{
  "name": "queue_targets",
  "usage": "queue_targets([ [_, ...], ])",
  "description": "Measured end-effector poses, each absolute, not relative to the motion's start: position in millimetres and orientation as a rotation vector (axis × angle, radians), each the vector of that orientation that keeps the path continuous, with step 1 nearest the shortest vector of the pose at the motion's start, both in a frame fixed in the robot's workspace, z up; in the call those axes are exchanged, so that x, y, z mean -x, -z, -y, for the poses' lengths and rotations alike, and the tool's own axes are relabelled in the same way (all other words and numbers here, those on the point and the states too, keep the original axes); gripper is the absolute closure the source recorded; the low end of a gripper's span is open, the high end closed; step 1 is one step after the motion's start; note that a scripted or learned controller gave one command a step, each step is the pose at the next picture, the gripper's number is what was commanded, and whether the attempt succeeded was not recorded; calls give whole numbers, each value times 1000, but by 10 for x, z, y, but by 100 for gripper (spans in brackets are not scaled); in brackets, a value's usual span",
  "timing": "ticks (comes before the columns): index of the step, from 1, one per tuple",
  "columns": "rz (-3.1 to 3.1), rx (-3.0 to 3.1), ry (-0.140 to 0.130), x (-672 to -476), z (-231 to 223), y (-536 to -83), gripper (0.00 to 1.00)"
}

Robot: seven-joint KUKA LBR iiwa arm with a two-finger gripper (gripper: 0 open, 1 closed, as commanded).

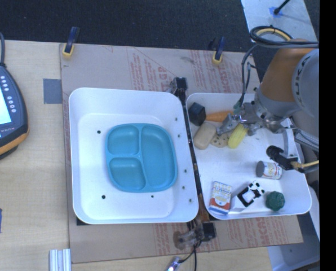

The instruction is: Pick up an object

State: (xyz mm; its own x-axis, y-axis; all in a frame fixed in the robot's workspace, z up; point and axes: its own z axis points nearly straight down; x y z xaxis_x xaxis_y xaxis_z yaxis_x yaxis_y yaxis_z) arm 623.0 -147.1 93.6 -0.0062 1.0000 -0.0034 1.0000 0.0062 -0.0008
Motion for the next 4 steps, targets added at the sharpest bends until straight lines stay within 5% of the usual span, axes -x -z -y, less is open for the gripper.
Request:
queue_targets([
  [1, -2228, -2218, 3, -6535, 1528, -926, 0],
  [2, -2226, -2220, 2, -6313, 1826, -927, 0],
  [4, -2228, -2214, 4, -5892, 1509, -934, 0],
])
